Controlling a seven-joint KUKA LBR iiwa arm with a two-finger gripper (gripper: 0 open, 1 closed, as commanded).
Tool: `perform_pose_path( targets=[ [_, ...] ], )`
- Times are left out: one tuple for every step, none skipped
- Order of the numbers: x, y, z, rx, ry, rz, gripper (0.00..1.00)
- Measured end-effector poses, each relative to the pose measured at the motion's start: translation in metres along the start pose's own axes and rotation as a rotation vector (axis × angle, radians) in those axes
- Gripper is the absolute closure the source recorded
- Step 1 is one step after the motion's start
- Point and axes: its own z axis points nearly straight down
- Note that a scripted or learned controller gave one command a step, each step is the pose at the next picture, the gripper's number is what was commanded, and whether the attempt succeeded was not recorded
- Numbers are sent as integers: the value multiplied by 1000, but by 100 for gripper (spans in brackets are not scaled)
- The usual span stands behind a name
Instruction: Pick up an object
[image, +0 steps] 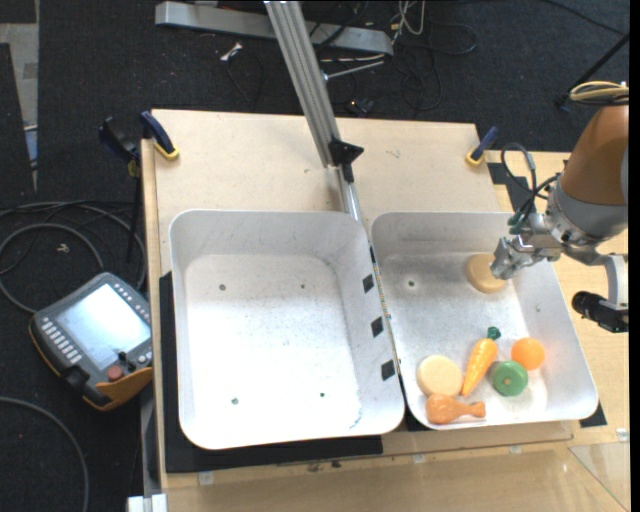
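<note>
- The two white bins (270, 330) look like smooth, matt plastic, speckled with dark marks.
- The desk (260, 165) is pale, matt wood board.
- The toy carrot (478, 366) looks like glossy plastic.

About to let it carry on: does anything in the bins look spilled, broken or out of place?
Nothing stands out. The carrot, orange, green fruit, pale round piece and drumstick lie clustered in the right bin. A tan piece sits apart, at the gripper.

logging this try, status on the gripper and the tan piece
Gripper down on tan disc, right bin. Grasp unconfirmed. Carrot and other toys clustered apart, nothing in the way.
</note>
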Motion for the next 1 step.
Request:
perform_pose_path(
  targets=[
    [0, 2, -54, 0, 0, 0, 100]
  ],
)
